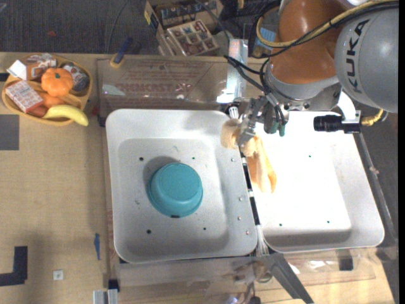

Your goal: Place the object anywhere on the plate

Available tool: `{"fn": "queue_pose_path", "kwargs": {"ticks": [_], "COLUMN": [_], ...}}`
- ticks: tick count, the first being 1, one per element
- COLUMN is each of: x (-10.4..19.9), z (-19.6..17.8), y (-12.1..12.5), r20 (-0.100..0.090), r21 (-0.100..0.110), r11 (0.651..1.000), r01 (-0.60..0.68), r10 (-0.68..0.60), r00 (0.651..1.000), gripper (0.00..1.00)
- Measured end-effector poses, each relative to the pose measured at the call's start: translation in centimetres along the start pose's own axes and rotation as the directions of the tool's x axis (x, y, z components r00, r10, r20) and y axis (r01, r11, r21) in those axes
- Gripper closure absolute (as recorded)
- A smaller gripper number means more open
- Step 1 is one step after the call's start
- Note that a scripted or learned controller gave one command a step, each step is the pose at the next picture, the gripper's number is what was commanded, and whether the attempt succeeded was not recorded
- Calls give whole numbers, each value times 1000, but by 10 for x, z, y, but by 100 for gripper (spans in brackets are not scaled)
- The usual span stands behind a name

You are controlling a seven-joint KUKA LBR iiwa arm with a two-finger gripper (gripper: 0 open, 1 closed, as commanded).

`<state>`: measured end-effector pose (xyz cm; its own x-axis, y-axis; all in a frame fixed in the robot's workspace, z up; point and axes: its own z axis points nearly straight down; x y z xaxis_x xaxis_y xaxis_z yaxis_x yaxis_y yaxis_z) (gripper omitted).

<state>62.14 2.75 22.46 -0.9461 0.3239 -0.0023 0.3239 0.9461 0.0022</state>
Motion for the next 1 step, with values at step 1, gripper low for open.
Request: {"fn": "queue_pose_path", "kwargs": {"ticks": [1], "x": [41], "z": [-11], "y": [30], "r20": [0], "r21": [-1], "r11": [947], "r01": [321], "r10": [-321], "r00": [947], "gripper": [100]}}
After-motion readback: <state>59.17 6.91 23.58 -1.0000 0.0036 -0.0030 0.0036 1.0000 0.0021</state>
